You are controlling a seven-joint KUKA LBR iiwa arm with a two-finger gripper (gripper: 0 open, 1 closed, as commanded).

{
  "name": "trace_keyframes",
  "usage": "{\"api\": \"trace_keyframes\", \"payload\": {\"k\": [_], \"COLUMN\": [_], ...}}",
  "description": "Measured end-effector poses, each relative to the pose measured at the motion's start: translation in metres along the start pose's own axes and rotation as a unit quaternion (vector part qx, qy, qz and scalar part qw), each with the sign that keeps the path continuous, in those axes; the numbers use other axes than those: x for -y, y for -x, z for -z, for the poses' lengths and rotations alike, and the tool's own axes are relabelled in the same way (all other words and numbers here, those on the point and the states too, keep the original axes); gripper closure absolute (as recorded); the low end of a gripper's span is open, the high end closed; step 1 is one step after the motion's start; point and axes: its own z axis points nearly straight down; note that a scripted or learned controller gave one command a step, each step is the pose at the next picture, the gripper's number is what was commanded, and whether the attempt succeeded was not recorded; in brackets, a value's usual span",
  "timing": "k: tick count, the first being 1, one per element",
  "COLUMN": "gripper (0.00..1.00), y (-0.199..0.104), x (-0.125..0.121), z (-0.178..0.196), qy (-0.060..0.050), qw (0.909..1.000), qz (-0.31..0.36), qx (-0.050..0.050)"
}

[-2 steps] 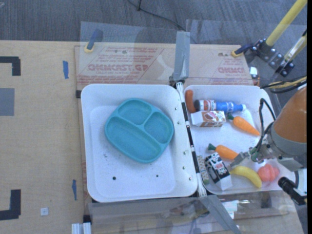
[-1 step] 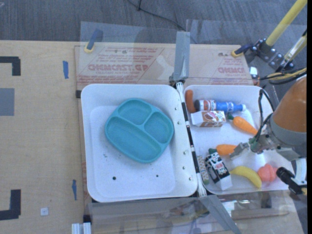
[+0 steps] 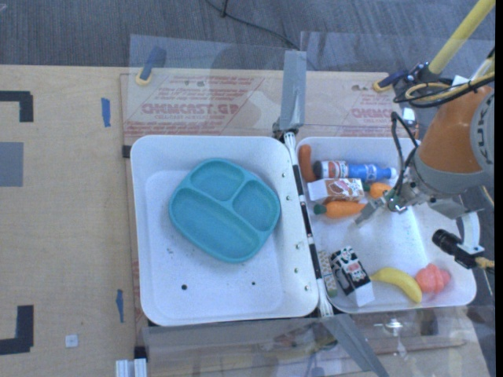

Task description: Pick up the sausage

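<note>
A: Where's the sausage [image 3: 304, 162]?

B: In the right bin [image 3: 409, 246], tucked hard against its upper-left wall. It's the short reddish-brown piece lying along the divider, just left of the bottle [image 3: 352, 170] with the blue end.

A: And the gripper [image 3: 376, 208]?

B: Right of centre in the frame, low over the right bin, near the carrot [image 3: 340, 209] and the small carton [image 3: 336, 188]. Its fingers look spread and nothing sits between them, so I'd call it released and empty.

A: So how should it go about the pick?

B: My judgement: it has to travel toward the upper left, past the carton and bottle, and come down over the sausage from above. The sausage lies lengthwise along the wall, so the fingers should straddle its short width, one on the wall side, one on the bottle side.

A: Tight fit?

B: Likely. The wall-side finger has little room, and the bottle cap is close. Centre on the middle of the sausage, descend straight, close gently, then lift clear before swinging away.

A: Anything else nearby?

B: The banana [image 3: 399, 283], a pink toy [image 3: 433, 279] and a black-and-white carton [image 3: 351, 273] lie along the lower edge, well apart. The teal plate [image 3: 225, 210] is in the left bin [image 3: 157, 281].
</note>
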Motion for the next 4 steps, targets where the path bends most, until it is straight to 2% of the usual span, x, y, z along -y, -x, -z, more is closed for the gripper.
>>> {"api": "trace_keyframes", "payload": {"k": [1,2,3,4], "gripper": [0.0,1.0,1.0,1.0], "y": [-0.054,-0.054,-0.071,-0.068], "x": [-0.03,-0.031,0.004,0.022], "z": [0.001,0.012,0.002,0.002], "qy": [0.0,0.001,0.003,0.004], "qw": [0.9996,0.9996,1.0,0.9732], "qz": [-0.029,-0.028,0.006,0.23], "qx": [0.0,0.001,0.0,0.001]}}
